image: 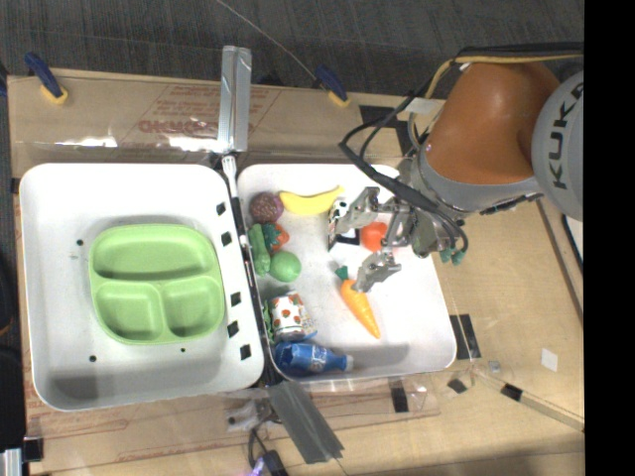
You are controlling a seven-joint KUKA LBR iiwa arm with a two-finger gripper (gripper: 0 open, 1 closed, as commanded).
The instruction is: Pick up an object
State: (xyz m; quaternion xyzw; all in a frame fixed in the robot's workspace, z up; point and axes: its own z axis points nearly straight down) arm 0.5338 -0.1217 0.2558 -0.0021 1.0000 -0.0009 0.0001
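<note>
Overhead view of the pick step. The gripper (369,246) hangs over the right bin (422,340), near its far right corner, with a small orange-red object (373,235) seen between its metal fingers; the jaws appear spread, and whether they pinch that object or merely frame it cannot be settled from this slant. The carrot (361,307) lies just below the lower fingertip, apart from it, pointing toward the bin's near right corner. Along the bin's left wall sit a dark berry-like fruit (266,206), a banana (310,201), a green ball (286,266), a patterned can (289,314) and a blue bottle (310,358). The left bin (45,266) carries a green divided tray (156,283). For a sound grasp, centre the jaws across the object's narrow axis, close fully, and lift straight up clear of the carrot.
</note>
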